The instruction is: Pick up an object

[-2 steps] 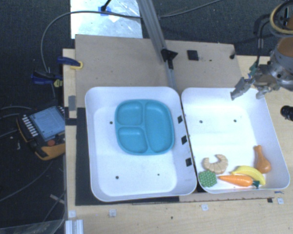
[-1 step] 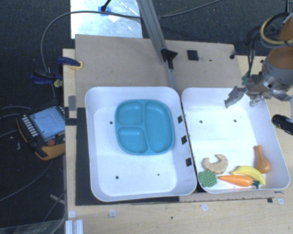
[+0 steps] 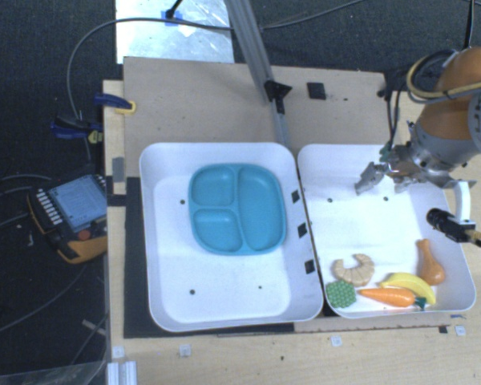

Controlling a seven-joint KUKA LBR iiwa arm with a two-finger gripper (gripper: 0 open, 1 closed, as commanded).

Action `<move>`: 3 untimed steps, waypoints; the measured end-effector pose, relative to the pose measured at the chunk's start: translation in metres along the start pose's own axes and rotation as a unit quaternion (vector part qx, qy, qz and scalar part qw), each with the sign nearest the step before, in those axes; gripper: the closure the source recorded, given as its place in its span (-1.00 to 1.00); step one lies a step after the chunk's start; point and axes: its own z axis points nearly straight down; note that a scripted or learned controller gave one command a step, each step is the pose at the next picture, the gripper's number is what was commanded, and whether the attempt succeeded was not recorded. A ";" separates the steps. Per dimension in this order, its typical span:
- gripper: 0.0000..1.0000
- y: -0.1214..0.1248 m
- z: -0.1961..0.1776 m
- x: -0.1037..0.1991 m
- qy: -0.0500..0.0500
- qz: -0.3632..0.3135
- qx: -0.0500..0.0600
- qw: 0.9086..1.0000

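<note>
You are looking down at a slant on two shallow white bins sitting side by side on a tan bench. The left bin (image 3: 168,295) is holding a blue divided plate (image 3: 238,208), lying flat near its middle. The right bin (image 3: 337,167) is keeping its toy food crowded into the near corner: a tan croissant (image 3: 353,269), a green broccoli piece (image 3: 341,294) touching it, an orange carrot (image 3: 387,297) lying along the front wall, a yellow banana (image 3: 407,282) just above the carrot, and a brown drumstick (image 3: 430,263) leaning toward the right wall. Any of these could be serving as the object to pick. The grey and orange arm is reaching in from the right, and its gripper (image 3: 378,175) is hanging over the far part of the right bin, well apart from the food; its fingers (image 3: 366,180) are appearing spread and nothing is sitting between them. The middle of that bin is lying open, probably giving you room to descend, while the pieces pressed against the walls and each other are likely leaving little space for fingers.
</note>
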 end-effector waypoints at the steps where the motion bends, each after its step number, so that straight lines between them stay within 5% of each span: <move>1: -1.00 -0.003 0.055 -0.009 0.000 0.000 0.000 1.000; 2: 1.00 -0.001 0.042 -0.009 -0.001 0.000 -0.003 1.000; 3: 1.00 0.010 -0.012 -0.008 -0.001 -0.002 -0.003 1.000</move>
